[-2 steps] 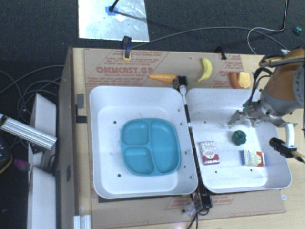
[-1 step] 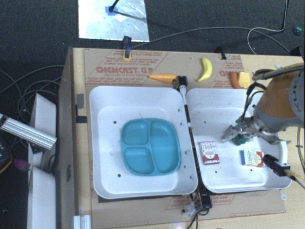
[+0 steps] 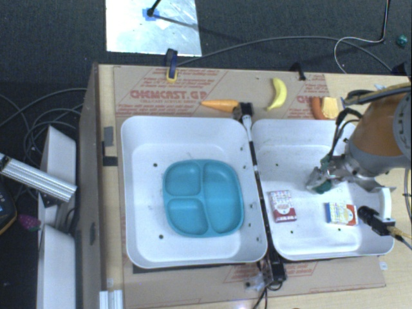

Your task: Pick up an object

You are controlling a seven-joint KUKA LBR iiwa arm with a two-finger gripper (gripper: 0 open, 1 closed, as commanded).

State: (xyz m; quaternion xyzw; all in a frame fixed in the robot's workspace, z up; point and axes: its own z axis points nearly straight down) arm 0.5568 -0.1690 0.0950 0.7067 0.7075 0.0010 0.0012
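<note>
In the right bin (image 3: pixel 290 148) lie a small red and white box (image 3: pixel 282 206) and a blue, white and orange box (image 3: pixel 339 213). My gripper (image 3: pixel 320 183) is low over the bin floor, just up and left of the blue box and to the right of the red one. A small teal-green patch (image 3: pixel 323 187) shows at the gripper's tip; I cannot say whether it is a separate object. The grey arm with its orange band (image 3: pixel 380 134) comes in from the right.
The left bin (image 3: pixel 145 147) holds a blue divided plate (image 3: pixel 203 196). Behind the bins on the cardboard lie a carrot (image 3: pixel 220 105), a banana (image 3: pixel 278 93) and an orange item (image 3: pixel 324 107). Cables run along the right edge.
</note>
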